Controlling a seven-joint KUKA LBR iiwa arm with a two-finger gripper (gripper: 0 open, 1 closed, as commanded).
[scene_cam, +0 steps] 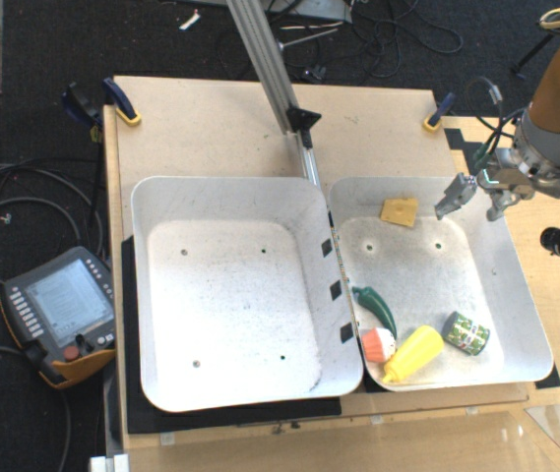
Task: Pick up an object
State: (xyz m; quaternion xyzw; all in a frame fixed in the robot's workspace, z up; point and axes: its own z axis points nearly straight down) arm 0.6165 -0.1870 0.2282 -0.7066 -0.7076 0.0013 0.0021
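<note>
Gripper (476, 197) over the right bin's (516, 293) far right corner, fingers spread apart, one prong toward the sponge, the other toward the rim. Nothing between them. Held high and off to the side, probably to keep the bin's contents clear for the overhead camera before a descent.

Candidates all in the right bin. Tan sponge (400, 211) on the far slope, just left of the gripper, nearest pick. Near corner crowded: green pepper (376, 308) against the left wall, red-and-white piece (378, 342) just below it, yellow bottle (413, 354) touching that piece, green can (467, 333) a little apart to the right. Likely slid down the sloped walls and gathered at the low edge. Left bin (161, 214) alongside, meant as the other side of the pair.

No grasp made yet; task at its start. Sponge judged the easiest target: alone, flat, soft, close by. Cluster riskier, since closing on one item could nudge its neighbours or catch two. Can likely to roll if touched off-centre.
</note>
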